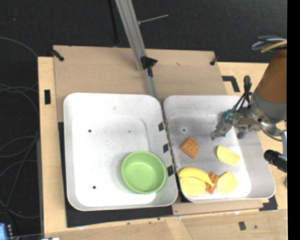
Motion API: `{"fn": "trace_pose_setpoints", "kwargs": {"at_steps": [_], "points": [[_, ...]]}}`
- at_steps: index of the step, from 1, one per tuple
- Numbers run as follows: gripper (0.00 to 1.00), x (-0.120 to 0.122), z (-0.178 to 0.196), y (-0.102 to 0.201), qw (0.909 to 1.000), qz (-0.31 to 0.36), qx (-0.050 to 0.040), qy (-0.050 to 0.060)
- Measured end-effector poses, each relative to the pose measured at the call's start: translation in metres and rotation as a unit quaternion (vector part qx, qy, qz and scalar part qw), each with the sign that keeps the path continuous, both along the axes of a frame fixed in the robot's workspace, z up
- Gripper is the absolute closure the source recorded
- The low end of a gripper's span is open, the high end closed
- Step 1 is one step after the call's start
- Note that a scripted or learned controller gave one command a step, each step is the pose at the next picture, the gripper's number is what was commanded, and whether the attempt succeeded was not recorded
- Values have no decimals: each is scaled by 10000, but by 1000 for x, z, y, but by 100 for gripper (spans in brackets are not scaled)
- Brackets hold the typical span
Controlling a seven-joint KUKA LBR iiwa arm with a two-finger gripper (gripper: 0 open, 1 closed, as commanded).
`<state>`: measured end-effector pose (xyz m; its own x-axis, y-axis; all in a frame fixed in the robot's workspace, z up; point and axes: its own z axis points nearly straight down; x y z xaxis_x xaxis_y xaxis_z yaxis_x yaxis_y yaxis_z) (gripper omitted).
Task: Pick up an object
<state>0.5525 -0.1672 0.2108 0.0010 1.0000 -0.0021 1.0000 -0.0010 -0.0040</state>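
My gripper (229, 130) hangs over the right bin (200, 111), near its right middle, and its dark fingers point down and left with nothing between them. Just below it lies a yellow lemon-like piece (228, 155). An orange waffle-textured piece (190, 147) sits left of the gripper, apart from it. At the bin's front lie a yellow banana-like piece (192, 180), a small orange piece (211, 180) and another yellow piece (228, 182), close together. A green bowl (144, 171) stands in the left bin (100, 119).
A grey pole (134, 34) slants from the top down to the gap between the bins. The arm's orange band (274, 81) and grey wrist fill the right side above the right bin. Brown board surrounds both bins.
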Motion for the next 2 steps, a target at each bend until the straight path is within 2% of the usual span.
{"fn": "trace_pose_setpoints", "kwargs": {"at_steps": [2], "points": [[0, 5, -107, -11, 10000, 2, -2, -7]]}}
